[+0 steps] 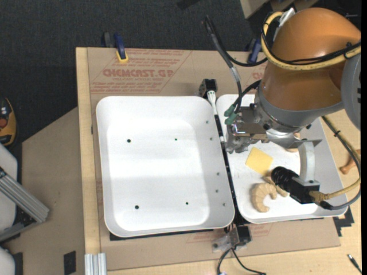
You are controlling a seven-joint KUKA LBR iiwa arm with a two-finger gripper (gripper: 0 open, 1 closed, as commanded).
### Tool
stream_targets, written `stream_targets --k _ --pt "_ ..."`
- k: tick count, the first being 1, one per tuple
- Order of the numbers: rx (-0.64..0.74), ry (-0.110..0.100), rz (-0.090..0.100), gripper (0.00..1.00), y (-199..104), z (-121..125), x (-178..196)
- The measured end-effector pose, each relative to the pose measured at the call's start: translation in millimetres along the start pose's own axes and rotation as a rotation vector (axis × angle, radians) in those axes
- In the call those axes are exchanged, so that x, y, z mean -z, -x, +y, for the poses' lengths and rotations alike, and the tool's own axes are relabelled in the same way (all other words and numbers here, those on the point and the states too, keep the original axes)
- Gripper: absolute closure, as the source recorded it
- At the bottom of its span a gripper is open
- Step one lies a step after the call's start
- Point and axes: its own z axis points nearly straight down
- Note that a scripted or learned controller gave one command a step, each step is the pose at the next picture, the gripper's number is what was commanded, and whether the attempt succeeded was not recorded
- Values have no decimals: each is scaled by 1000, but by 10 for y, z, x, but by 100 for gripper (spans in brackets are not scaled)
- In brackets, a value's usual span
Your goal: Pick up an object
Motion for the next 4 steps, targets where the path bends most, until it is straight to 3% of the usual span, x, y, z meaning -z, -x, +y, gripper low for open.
stream_targets --k 1,2,3,4 --pt "-5 11 -1 100 -206 485 -196" --pt "-1 30 4 100 -741 801 1296" --pt "-1 -3 -2 100 -1130 324 455" --pt "-2 -1 -3 100 -1628 -8 -226"
